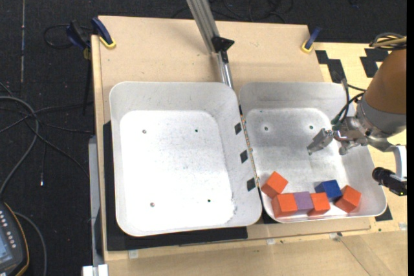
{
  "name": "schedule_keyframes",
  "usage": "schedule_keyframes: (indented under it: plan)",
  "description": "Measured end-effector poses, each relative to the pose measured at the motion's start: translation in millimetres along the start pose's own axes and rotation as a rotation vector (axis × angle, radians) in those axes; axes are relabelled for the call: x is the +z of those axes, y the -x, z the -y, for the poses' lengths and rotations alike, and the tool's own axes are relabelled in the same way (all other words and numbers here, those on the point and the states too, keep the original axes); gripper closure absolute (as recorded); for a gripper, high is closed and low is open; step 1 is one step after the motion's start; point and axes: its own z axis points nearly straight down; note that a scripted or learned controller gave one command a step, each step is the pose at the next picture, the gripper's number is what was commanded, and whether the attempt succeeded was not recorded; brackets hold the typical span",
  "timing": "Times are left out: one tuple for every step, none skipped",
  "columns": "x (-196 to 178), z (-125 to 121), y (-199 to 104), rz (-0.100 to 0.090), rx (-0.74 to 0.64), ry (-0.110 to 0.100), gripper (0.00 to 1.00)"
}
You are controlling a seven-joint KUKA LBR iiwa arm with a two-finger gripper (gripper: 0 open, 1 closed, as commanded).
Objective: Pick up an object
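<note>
Orange, purple and blue blocks: cluster along my right bin's [291,97] near edge, at 5 o'clock | orange block [275,183] leftmost, purple block [303,202] beside it, blue block [330,189] further right | my gripper [330,141]: above them at 3 o'clock, fingers spread apart, holding nothing | left bin [129,100]: at 9 o'clock.

No readable text anywhere: no labels, brands or numbers on the bins, the blocks, the arm or the bench.
</note>
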Motion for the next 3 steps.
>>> schedule_keyframes:
  plan:
    - [33, -125, -10, 0.003, -0.009, 0.015, 0.0]
    - [-102, -97, -10, 0.005, -0.002, 0.018, 0.0]
    - [36, 13, -27, 0.002, 0.0, 0.008, 0.0]
